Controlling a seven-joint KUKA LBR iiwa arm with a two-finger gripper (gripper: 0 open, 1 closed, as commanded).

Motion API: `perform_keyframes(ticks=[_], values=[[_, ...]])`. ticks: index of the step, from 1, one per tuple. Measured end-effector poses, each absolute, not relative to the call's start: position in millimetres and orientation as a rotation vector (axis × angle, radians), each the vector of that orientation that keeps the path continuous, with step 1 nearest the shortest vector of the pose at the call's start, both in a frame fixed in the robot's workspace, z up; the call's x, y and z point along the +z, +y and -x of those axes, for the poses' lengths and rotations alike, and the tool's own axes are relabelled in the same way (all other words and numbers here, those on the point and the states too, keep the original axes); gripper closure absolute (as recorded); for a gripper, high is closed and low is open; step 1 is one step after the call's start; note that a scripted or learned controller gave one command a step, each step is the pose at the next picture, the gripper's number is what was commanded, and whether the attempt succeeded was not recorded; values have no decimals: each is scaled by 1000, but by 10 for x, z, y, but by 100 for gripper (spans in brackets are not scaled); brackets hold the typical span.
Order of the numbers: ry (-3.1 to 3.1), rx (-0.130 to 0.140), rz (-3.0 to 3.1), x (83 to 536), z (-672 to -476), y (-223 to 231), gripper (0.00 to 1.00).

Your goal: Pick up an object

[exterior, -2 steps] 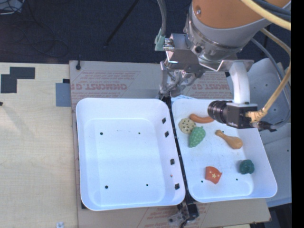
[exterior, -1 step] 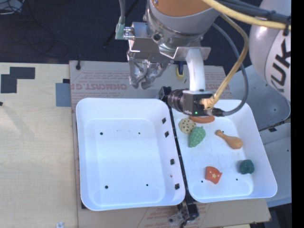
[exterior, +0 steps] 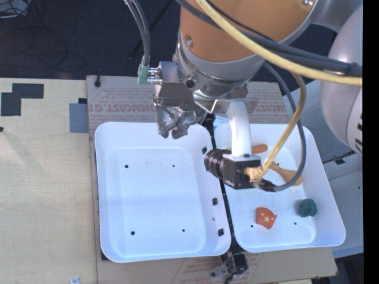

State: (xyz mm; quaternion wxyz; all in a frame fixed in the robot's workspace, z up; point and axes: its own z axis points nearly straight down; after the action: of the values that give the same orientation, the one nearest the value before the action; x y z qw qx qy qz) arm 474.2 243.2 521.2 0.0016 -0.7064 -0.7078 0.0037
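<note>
My gripper (exterior: 173, 129) hangs over the back edge of the left bin (exterior: 112, 158), near the divide between the two bins. Its grey fingers are drawn together and look shut, with nothing between them. In the right bin (exterior: 331, 229) lie a red piece (exterior: 266, 217) near the front, a teal lump (exterior: 307, 207) at the front right, an orange object (exterior: 260, 148) partly hidden behind the arm's white link, and a brownish-orange piece (exterior: 288, 174) by the yellow cable.
A black block on the arm (exterior: 232, 168) hovers over the ridge between the bins. Cables loop over the right bin. The orange-banded arm body (exterior: 249, 22) covers the back of both bins. Cardboard (exterior: 118, 105) lies under the bins.
</note>
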Motion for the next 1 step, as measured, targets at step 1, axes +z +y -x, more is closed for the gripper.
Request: perform_keyframes(ticks=[1], values=[[-2217,29,2218,3288,-4736,2433,100]])
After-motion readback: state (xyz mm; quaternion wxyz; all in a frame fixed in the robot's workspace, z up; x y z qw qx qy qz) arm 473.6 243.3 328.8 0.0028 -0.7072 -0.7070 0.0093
